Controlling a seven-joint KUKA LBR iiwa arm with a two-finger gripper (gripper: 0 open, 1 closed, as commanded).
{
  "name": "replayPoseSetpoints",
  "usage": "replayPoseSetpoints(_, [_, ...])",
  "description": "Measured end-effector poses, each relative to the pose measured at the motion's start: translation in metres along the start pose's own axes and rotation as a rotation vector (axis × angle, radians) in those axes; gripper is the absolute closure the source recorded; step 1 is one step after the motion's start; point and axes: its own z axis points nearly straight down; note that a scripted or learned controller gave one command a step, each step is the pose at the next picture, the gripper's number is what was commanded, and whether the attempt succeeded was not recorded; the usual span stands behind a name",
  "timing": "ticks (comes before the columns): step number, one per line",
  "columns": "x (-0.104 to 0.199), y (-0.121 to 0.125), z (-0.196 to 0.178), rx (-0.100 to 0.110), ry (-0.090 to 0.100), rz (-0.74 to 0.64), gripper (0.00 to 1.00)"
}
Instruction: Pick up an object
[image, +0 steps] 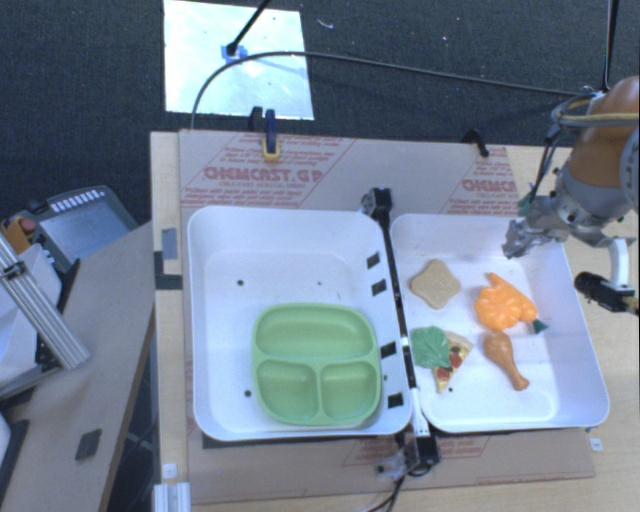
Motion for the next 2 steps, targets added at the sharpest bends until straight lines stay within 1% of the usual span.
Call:
replayPoseSetpoints(1, [0.003, -0.004, -0.045, -0.002, 0.0, 0.0, 1.0])
replayPoseSetpoints(2, [0.003, -0.003, -0.075, 0.0, 0.0, 0.0, 1.0])
